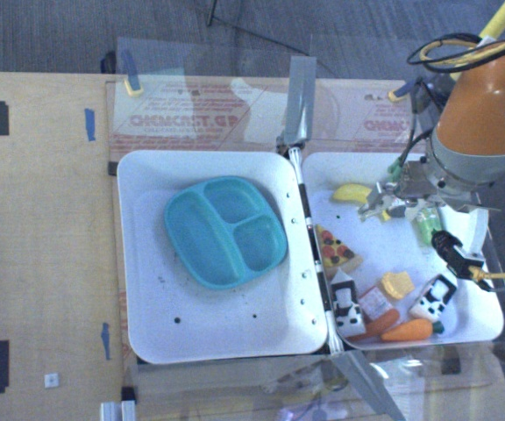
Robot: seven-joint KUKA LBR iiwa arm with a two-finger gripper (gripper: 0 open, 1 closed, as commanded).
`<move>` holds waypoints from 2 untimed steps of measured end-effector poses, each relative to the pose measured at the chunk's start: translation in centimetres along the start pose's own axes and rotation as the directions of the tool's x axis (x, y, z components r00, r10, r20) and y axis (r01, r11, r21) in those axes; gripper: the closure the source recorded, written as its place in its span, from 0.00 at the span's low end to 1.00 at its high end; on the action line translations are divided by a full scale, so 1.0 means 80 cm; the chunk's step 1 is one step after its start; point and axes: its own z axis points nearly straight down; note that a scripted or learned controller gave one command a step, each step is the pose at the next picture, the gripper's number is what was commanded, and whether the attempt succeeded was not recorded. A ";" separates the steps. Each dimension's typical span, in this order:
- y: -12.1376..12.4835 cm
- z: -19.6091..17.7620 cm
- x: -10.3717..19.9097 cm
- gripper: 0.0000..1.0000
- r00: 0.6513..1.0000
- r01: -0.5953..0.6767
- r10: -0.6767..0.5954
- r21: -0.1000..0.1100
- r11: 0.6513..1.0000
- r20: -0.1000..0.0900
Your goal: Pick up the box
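From my remote station: 2 white bins on the desk (42, 235), 1 teal divided plate (226, 231) in the left bin (147, 323). The small pink-and-white box (374, 303) lies low in the right bin (489, 318); I cannot tell the jaws' state.

Grey arm (476, 160) entering from view's right, upper corner. Orange band (480, 103) broad and rounded, sitting above wrist, w/ yellow and black cables looping over its top. Below band, grey wrist section angled down and toward view's left. Hand (384, 202) at the low end, small metal parts pointing left, poised over upper part of right-hand bin (489, 318). Too small and cluttered to read more of it. Black fitting (452, 248) w/ cable hanging under wrist on near side. Nothing seen gripped.
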 end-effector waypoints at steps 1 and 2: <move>0.000 0.000 0.000 0.00 1.000 0.000 0.000 0.000 1.000 0.000; -0.056 0.116 0.005 0.00 0.980 0.199 -0.199 -0.001 0.980 0.000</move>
